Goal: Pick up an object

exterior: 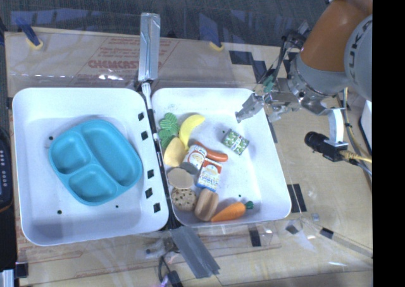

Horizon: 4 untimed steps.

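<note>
Tool (245,114) above right bin's (272,178) rim

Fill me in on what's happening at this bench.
A grey robot arm reaches in from the right, its gripper hanging over the upper right corner of the right bin with nothing between its fingers. That bin holds a heap of toy food: a banana, a carrot, a cookie, a small green box lying apart from the rest, and more. The left bin holds a blue divided plate. Nothing has been picked up yet.
</note>
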Motion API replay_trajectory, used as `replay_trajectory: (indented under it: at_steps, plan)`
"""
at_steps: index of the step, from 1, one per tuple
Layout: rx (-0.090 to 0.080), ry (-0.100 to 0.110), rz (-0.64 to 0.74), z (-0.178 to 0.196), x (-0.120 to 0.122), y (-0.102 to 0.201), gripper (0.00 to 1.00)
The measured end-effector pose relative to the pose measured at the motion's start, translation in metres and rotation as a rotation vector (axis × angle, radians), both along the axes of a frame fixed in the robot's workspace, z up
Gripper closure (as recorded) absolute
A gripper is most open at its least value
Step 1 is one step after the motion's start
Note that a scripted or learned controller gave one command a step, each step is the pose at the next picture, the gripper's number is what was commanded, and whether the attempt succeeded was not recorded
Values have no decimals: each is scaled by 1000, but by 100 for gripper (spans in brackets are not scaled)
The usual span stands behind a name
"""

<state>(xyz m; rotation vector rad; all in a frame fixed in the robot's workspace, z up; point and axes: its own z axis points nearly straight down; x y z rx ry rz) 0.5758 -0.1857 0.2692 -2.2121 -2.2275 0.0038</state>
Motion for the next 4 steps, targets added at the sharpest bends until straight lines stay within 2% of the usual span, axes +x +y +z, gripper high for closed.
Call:
replay_trajectory:
  at_steps: [1, 2, 3, 4]
  plan:
    - [4, 6, 205, -101, 60, 37, 0]
    - [0, 1, 243, -125, 35, -20, 0]
    - [2, -3, 451, -169, 78, 74, 0]
    - [-1, -6, 435, -123, 83, 61, 0]
